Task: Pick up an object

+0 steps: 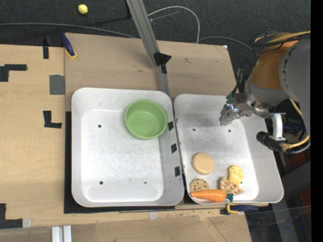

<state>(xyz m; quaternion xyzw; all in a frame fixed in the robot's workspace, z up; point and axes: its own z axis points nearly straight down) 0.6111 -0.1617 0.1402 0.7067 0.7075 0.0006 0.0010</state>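
Note:
My gripper (pixel 225 118) hangs over the upper part of the right bin (pixel 262 155), pointing down-left, with nothing seen between its fingers. Toy food lies at that bin's near end: a round tan cookie (pixel 203 162), a cracker (pixel 199 185), an orange carrot (pixel 209 196) along the front wall, and a yellow corn piece (pixel 235 174) beside a small waffle-like piece (pixel 231 186). A green bowl (pixel 146 119) sits upright in the upper right part of the left bin (pixel 91 150). The food lies well below the gripper in the view.
A grey metal pole (pixel 146 34) slants down from the top to the gap between the bins. Cables loop behind the bench at the top. A small yellow ball (pixel 83 8) lies on the dark floor at the upper left. The arm's body fills the right side.

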